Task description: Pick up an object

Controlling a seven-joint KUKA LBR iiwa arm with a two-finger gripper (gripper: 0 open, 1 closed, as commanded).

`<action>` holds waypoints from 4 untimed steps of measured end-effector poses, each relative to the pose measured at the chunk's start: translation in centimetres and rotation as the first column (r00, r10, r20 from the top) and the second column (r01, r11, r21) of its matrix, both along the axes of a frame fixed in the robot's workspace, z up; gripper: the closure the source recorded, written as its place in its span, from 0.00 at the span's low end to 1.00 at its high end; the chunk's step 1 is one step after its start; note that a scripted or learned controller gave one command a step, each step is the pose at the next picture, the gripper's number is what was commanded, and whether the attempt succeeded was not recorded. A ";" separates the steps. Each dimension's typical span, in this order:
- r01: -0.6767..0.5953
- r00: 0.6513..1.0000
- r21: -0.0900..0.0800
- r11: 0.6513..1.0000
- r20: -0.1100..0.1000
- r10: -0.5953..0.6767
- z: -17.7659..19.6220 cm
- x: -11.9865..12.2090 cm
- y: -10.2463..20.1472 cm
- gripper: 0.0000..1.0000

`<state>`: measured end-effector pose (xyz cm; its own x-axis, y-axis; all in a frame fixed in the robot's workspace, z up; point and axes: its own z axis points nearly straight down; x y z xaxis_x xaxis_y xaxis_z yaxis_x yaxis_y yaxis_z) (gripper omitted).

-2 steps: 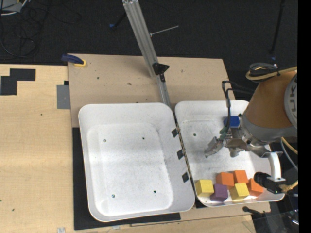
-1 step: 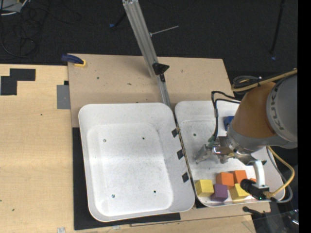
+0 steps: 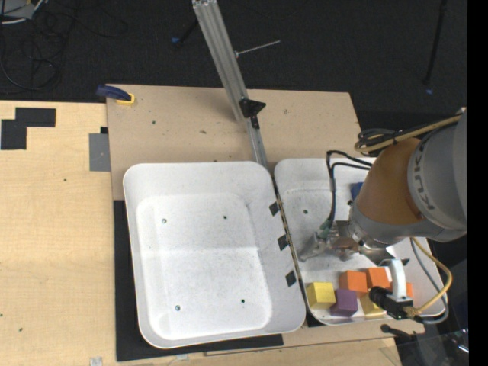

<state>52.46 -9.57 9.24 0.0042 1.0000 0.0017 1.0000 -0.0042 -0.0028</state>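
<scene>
The arm [image 3: 415, 185] enters from the right of the frame, its grey body and orange band sitting over the upper right part of the right bin [image 3: 305, 185]. The pincer [image 3: 324, 242] points toward the left and hangs low over the middle of the right bin, close to the divider between the two bins. Whether its fingers are apart or together cannot be told at this resolution, and nothing can be seen gripped between them.

The objects lie in a cluster at the lower end of the right bin, in the lower right of the frame:
- a yellow block [image 3: 321, 293] at the left of the cluster;
- a purple block [image 3: 347, 302] just beside it to the right;
- an orange block [image 3: 354, 281] above the purple block;
- a second orange block [image 3: 380, 278] farther right, partly covered by a white part [image 3: 396, 275] of the arm's cabling;
- a small yellow piece [image 3: 373, 306] at the bin's lower rim.

The pincer is near this cluster but apart from it, above and to its left.

The left bin [image 3: 202, 254] occupies the centre of the frame. Both bins rest on the worktop [image 3: 191, 128]. A slanted aluminium rail [image 3: 225, 56] runs from the top centre down toward the gap between the bins.
</scene>
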 end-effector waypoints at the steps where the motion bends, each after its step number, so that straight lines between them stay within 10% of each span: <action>1: 0.011 1.000 0.002 1.000 -0.001 -0.011 1.0 -0.1 -0.2 1.00; 4: -0.004 1.000 -0.002 1.000 0.005 0.004 14.0 -0.1 -1.6 1.00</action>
<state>52.36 -11.18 23.25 0.0000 1.0000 -0.0006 1.0000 0.0000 0.0026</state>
